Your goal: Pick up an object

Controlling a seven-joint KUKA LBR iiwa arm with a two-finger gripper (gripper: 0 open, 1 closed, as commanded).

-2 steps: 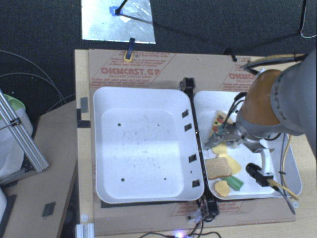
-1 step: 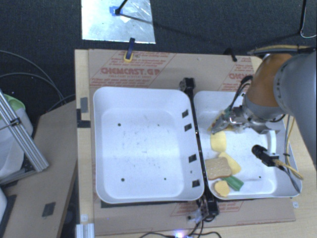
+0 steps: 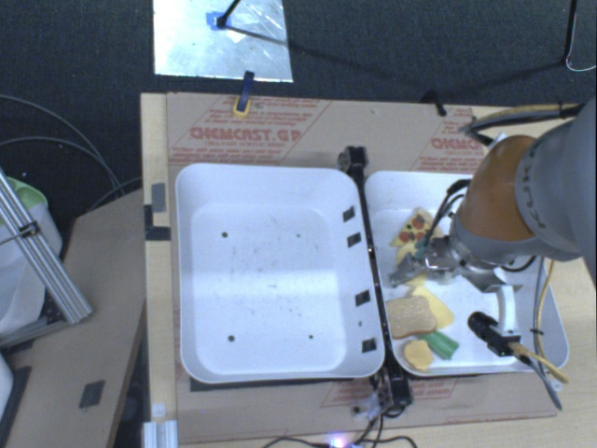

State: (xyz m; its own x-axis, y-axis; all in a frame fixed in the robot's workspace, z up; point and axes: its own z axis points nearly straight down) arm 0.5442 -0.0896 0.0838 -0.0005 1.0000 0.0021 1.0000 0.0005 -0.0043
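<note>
Arm: the grey arm with its orange band reaches in from the right, over the right bin.
Gripper: the gripper is low inside the right bin, near its left wall, pointing toward the divide between the two bins.
Grip: the slanted view does not let me tell whether it is apart or together, and nothing can be seen clamped in it.
Things to pick: all lie in the right bin, in its left and front part.
Spotted piece: a yellow piece with red spots lies just behind the gripper.
Bread: a tan bread slice lies flat just in front of the gripper.
Yellow wedge: a pale yellow wedge touches the bread's right side.
Front corner: a small yellow lump and a green piece lie side by side by the front wall.
Left bin: the left bin is white with a few dark specks on its floor.
Divide: black clips run along the edge where the bins meet.
Base: both bins stand on a cardboard sheet with red print.
Background: a silvery sheet lies on the dark floor behind the bench.
</note>
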